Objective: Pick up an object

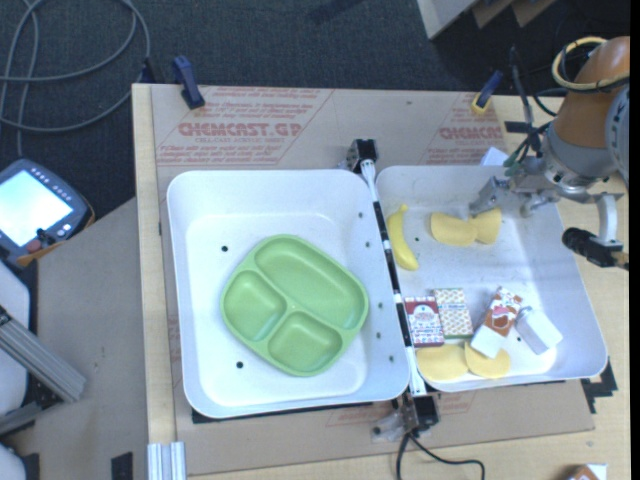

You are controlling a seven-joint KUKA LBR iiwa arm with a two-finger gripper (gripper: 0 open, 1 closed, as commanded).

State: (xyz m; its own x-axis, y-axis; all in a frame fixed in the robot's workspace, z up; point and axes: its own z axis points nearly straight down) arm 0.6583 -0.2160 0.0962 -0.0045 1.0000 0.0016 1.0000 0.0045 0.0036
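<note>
- Camera view: we see the gripper point(497, 196) at the upper right of the frame, over the far end of the right bin point(590, 320), the arm point(590, 118) coming in from the right edge.
- We cannot tell how the gripper is set; its tip is small and blurred against the white bin floor, and we see nothing held in it.
- Nearest thing: a pale yellow piece point(462, 229), lying flat just below and to the left of the gripper tip in the frame. Its long axis runs roughly left to right. We cannot tell whether tip and piece touch.
- A banana point(401, 240) lies further left, close to the divider between the bins, long axis running top to bottom in the frame.
- Well apart, at the lower right: two small cartons point(438, 318), a red-and-white packet point(502, 313), and flat yellow pieces point(465, 362) beneath them.
- The left bin point(195, 268) holds a green divided plate point(294, 304), far from the gripper.
- Our judgement: the pale yellow piece is the likeliest target; the coming move turns on a short shift down-left in the frame and a descent, closing across the piece's short axis.
</note>
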